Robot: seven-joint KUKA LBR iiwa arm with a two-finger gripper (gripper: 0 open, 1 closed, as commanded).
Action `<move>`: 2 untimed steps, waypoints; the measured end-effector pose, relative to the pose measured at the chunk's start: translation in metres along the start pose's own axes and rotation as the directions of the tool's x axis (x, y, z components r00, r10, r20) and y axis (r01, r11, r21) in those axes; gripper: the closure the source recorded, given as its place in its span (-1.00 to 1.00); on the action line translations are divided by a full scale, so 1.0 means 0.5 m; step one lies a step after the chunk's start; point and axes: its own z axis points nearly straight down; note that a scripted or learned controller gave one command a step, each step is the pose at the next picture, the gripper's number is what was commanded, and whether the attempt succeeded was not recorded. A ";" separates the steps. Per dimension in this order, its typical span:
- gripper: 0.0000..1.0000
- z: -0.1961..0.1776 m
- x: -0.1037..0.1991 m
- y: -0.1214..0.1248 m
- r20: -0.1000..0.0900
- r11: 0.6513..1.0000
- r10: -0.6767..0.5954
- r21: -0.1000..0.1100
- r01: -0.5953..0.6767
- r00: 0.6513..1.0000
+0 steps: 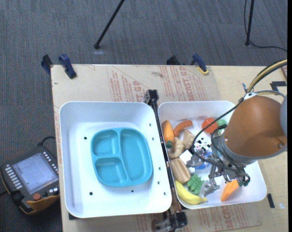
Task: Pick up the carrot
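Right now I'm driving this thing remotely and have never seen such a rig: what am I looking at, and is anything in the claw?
This is one camera fixed above a bench, looking down at a slant. The big orange and grey shape on the right is the robot arm, reaching in over the right bin. Its claw hangs low among toy foods there: a carrot just beside it near the bin's front right corner, a banana, a green piece, and another orange piece near the divider. The left bin holds a blue divided plate. I cannot tell whether the claw grips anything; the carrot looks to lie beside it, on the bin floor.
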 end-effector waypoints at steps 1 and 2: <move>-1.00 -0.090 -0.171 0.031 0.002 1.000 0.005 0.000 -0.005 1.000; -1.00 0.043 -0.018 -0.024 -0.005 0.996 0.086 0.000 -0.086 0.996</move>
